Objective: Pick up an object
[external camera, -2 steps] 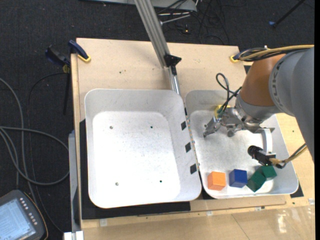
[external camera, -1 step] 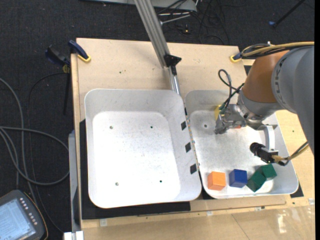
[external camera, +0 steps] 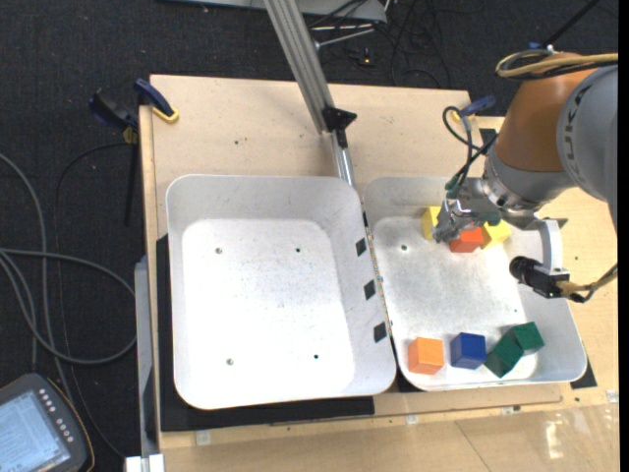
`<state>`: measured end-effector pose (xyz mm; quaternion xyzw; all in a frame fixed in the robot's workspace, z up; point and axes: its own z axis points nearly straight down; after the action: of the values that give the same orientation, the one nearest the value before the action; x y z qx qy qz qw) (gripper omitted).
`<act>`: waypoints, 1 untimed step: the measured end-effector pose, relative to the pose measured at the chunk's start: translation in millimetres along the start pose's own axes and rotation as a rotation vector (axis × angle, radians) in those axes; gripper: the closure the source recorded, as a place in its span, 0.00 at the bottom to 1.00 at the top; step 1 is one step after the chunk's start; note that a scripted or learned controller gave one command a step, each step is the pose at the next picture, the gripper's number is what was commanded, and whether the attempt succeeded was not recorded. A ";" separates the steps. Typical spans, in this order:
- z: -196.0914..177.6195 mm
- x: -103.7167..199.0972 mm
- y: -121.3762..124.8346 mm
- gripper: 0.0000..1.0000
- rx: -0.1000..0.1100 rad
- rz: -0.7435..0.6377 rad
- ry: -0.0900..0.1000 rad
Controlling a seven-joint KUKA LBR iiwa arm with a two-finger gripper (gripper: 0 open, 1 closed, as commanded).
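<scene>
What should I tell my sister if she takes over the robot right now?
Gripper: down in the right bin, at its far end, right by a red block and a yellow block. I can't tell if it grips anything.
Near end of that bin: an orange block, a blue block and green blocks.
Done: nothing lifted yet.
Left: grab one block and raise it.

White speckled bins (external camera: 260, 293). Red-orange block (external camera: 470, 239), yellow block (external camera: 430, 222) beside it. Orange cube (external camera: 426, 355), blue cube (external camera: 469, 350), two dark green blocks (external camera: 516, 348). Grey arm (external camera: 550, 136), orange band. Tan bench (external camera: 246, 126).
</scene>
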<state>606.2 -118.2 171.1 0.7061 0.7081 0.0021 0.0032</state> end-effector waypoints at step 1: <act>-43.1 -1.3 3.1 1.00 0.001 0.000 0.000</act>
<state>609.0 -119.4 214.3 0.7062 0.7080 0.0017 0.0031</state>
